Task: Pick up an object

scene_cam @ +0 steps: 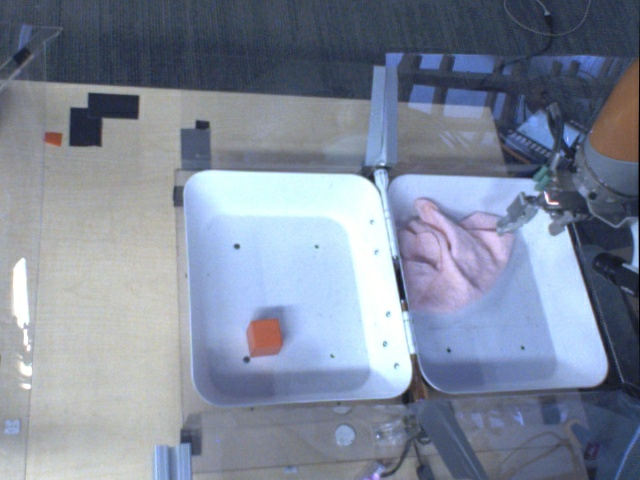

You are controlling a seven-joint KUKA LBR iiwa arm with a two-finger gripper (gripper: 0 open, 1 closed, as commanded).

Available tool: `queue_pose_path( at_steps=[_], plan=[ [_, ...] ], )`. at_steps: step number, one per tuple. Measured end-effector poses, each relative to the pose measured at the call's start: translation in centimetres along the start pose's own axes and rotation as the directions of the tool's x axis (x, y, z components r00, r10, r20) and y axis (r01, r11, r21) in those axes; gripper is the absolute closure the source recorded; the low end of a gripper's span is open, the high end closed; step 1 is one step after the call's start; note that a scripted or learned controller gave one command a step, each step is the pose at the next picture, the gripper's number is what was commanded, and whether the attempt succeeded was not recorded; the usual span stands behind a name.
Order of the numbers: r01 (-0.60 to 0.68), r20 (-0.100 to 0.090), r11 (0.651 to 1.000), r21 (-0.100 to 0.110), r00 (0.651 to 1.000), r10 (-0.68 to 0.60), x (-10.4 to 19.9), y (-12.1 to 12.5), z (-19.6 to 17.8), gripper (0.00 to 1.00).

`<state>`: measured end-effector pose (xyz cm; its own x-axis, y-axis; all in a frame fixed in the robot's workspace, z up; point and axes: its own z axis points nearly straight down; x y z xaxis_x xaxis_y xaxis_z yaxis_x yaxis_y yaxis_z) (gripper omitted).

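Observation:
A crumpled pink cloth (452, 255) lies in the left half of the right bin (560, 363). An orange cube (265, 337) sits in the lower part of the left bin (215, 268). My gripper (530, 225) hangs over the upper right part of the right bin, at the cloth's right edge. It is open, its fingers spread. The left fingertip (506, 225) is at the cloth's upper right corner, and nothing shows between the fingers.
The two white bins stand side by side with a metal divider rail (380, 118) behind their shared edge. Black blocks (100, 116) and a small orange tag (53, 139) lie on the wooden bench at the far left. Cables and framing crowd the back right.

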<state>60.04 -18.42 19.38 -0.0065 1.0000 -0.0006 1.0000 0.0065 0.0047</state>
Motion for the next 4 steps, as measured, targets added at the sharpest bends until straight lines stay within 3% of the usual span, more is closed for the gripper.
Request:
queue_pose_path(
  at_steps=[1,2,3,4],
  plan=[
    [0.119,0.001,0.993,-0.009,0.993,-0.119,5.6,-0.1,9.8,0.00],
    [-0.058,0.000,0.998,-0.005,0.998,0.058,8.3,1.3,3.9,0.00],
    [-0.055,0.000,0.998,-0.009,0.998,0.055,7.9,2.6,10.4,0.00],
    [0.180,0.005,0.984,-0.009,0.984,-0.180,0.2,-1.0,10.3,0.00]
  ],
)
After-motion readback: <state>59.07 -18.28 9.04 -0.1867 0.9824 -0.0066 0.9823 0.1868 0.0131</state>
